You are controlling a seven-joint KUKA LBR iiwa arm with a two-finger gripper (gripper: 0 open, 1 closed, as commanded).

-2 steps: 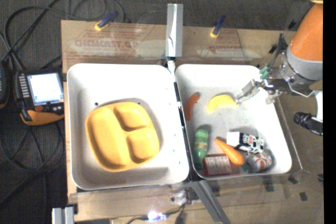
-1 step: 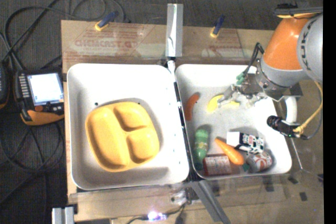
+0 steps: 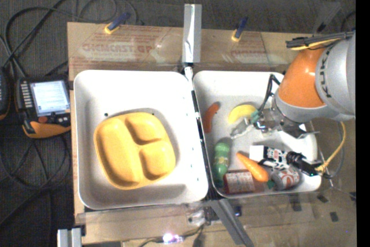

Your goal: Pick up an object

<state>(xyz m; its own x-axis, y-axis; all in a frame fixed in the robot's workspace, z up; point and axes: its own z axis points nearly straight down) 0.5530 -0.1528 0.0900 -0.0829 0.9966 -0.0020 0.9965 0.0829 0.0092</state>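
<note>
target: yellow banana-shaped piece (image 3: 241, 113), upper middle of right bin (image 3: 231, 79), lying flat, nearest item to the end effector.
end effector (image 3: 250, 123): low over the right bin, tips just beside the banana's lower right end; opening cannot be told at this slant, nothing seen between the tips.
step in hand (judged): closing in on the banana; not yet lifted.
doing it well: centre over the thick middle of the curve, close across the narrow width, lift straight up.
near neighbours: orange-red sausage-like piece (image 3: 210, 115) to the left near the divider wall; green bottle (image 3: 221, 157) below; carrot (image 3: 252, 165), brown can (image 3: 238, 182), white packet (image 3: 272, 154) and silver can (image 3: 285, 177) crowded in the lower half, several touching.
edges: divider wall between bins on the left; bin's back wall above.
open room: bare floor above and right of the banana; best approach from there.
left bin (image 3: 87, 142): yellow compartment tray (image 3: 135, 148), well apart.
table (image 3: 133, 46): brown, clips (image 3: 117, 22) at back edge.
</note>
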